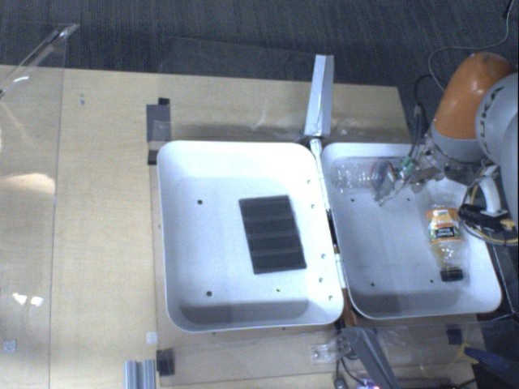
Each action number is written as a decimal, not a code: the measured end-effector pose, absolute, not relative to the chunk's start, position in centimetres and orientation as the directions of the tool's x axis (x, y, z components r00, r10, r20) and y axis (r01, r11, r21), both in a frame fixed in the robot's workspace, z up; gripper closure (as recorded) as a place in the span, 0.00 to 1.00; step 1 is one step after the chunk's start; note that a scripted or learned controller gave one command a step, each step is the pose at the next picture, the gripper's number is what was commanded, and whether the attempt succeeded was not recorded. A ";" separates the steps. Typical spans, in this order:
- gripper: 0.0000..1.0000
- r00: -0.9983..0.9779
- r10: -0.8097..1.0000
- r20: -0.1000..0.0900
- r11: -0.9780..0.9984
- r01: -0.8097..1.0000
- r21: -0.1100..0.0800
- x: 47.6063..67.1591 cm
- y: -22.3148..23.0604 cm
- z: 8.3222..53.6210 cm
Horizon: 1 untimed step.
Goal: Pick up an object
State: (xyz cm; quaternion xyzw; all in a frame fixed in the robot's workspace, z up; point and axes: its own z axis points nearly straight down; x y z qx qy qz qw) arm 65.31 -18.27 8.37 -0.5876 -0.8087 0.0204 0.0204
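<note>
Bottle (pixel 445 241) lies in the right bin (pixel 381 290), near that bin's right wall, cap toward the near edge, yellow label at mid-body. It looks clear and small, so a grasp across the labelled middle would probably hold best; the cap end is narrow and could slip.

Largest first: the left bin (pixel 186 241) holds a dark ribbed pad (pixel 272 233), flat at its centre and well apart from the arm. In the right bin a clear plastic wrapper (pixel 357 175) lies at the far left corner.

Gripper (pixel 399 178) hangs just beside that wrapper, well apart from the bottle. Whether it is parted or closed cannot be told, and nothing visibly sits in it. The wrapper is close but thin and crumpled, likely a poor catch; coming straight down on either target seems wise.
</note>
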 end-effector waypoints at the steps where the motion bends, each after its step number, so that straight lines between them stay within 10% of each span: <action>1: 0.00 -0.309 0.950 0.034 0.310 0.949 -0.056 65.5 -19.3 8.5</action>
